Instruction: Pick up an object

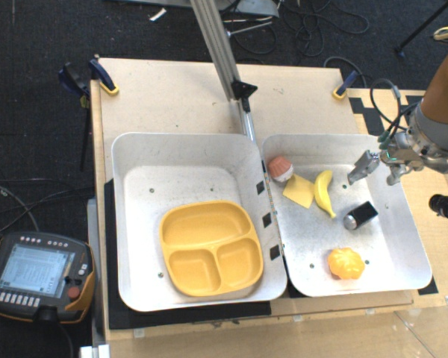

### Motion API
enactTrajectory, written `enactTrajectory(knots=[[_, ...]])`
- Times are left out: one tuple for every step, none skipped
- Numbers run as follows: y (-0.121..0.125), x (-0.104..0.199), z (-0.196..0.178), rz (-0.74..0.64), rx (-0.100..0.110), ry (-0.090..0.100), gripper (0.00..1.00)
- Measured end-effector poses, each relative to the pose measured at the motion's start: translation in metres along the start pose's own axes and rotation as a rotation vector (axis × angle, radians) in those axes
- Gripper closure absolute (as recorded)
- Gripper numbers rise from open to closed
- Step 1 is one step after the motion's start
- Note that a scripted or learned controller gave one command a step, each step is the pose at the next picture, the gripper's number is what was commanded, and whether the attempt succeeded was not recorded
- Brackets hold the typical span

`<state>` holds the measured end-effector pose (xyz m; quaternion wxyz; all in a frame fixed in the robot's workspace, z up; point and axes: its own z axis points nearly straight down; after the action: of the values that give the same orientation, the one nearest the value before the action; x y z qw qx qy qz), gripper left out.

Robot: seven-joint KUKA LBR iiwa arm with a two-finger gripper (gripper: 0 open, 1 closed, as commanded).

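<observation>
Orange, lumpy and rounded, the toy fruit (pixel 346 263) lies nearest in the right bin (pixel 403 233); a black cylinder (pixel 361 215) and banana (pixel 325 192) lie beyond. The approach step is judged current: 1 descent is required. The gripper (pixel 379 165) is spread open, holding nothing.

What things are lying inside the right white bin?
Inside the right bin: a banana, yellow wedge, pinkish round item, black cylinder, orange-yellow fruit. Anything beneath them is covered.
</observation>
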<state>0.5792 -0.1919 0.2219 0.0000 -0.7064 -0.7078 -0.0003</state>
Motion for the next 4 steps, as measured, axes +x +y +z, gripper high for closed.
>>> enactTrajectory(knots=[[0.0, 0.0, 0.0, 0.0, 0.0, 0.0, 0.0], [0.0, -0.001, 0.043, 0.002, 0.005, 0.0, 0.0], [0.001, 0.009, 0.092, -0.001, 0.0, -0.002, 0.0], [0.001, 0.01, 0.128, 0.001, 0.001, -0.001, 0.0]])
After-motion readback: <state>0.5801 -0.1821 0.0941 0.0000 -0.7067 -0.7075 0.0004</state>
